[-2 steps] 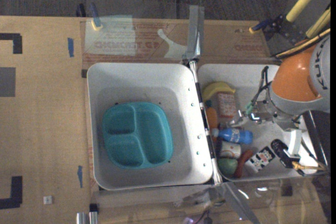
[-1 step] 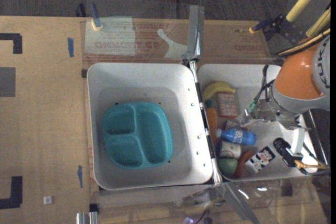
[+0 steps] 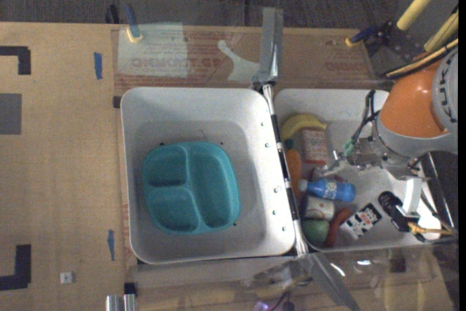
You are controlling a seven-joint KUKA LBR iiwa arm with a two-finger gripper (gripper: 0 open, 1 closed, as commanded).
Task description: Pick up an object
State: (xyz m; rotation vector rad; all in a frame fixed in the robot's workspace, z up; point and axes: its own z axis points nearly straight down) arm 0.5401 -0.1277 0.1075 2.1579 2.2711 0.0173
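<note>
The blue bottle (image 3: 329,190) lies on its side in the right bin (image 3: 349,100), its white cap end pointing toward the divider between the two bins; a pale round label shows on its body, too small to read. Just above the bottle hangs the gripper (image 3: 348,159), a cluster of grey metal parts under the orange band of the arm (image 3: 409,113); whether it is wide or narrow cannot be told, and nothing is seen held in it. Above the bottle lie a yellow banana (image 3: 300,124) and a small reddish box (image 3: 315,146); left of it, an orange carrot (image 3: 293,165). Below the bottle sit a green round fruit (image 3: 315,231) and a black-and-white carton (image 3: 362,221). Well left of the bottle, in the left bin (image 3: 145,109), rests a teal divided tray (image 3: 190,187). Beyond the bins, cardboard bears mirrored red lettering, not legible.
</note>
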